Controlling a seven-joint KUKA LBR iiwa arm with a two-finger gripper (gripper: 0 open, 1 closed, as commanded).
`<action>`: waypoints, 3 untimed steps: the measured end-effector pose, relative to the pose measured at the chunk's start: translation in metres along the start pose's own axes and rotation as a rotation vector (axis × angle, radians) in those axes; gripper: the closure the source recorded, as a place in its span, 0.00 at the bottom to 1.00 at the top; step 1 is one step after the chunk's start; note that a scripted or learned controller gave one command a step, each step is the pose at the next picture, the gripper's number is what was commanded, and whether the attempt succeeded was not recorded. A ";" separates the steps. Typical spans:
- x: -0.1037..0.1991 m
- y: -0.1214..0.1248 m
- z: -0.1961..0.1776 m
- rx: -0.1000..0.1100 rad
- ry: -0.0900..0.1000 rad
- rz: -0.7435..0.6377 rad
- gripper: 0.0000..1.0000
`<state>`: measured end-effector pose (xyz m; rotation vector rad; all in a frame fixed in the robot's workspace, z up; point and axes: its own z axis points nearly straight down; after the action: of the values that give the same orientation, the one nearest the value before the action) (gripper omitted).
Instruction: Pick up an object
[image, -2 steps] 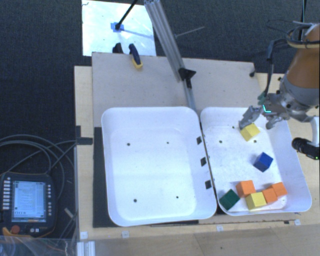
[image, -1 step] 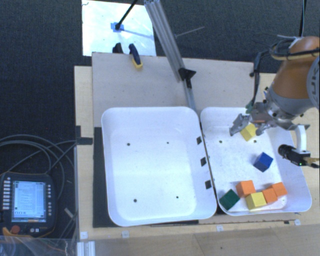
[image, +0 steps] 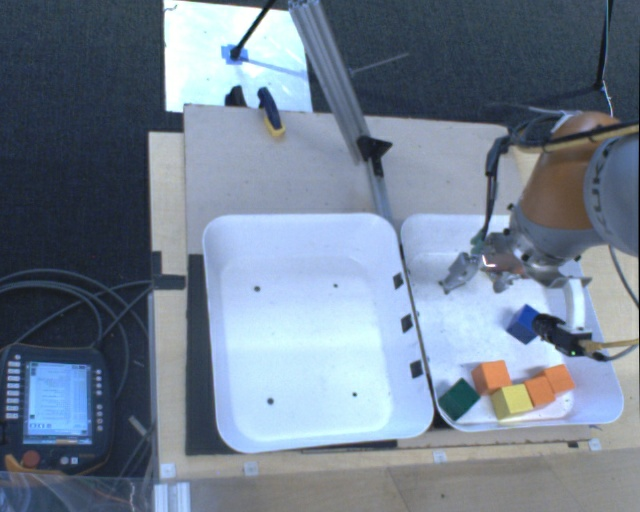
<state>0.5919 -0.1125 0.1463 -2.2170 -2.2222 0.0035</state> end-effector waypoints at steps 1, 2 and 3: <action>0.000 0.000 0.043 -0.001 0.000 0.000 0.00; 0.000 0.002 0.029 -0.008 0.000 -0.002 1.00; 0.005 0.002 -0.017 -0.010 -0.001 -0.002 1.00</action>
<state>0.5934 -0.1076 0.1628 -2.2196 -2.2302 -0.0061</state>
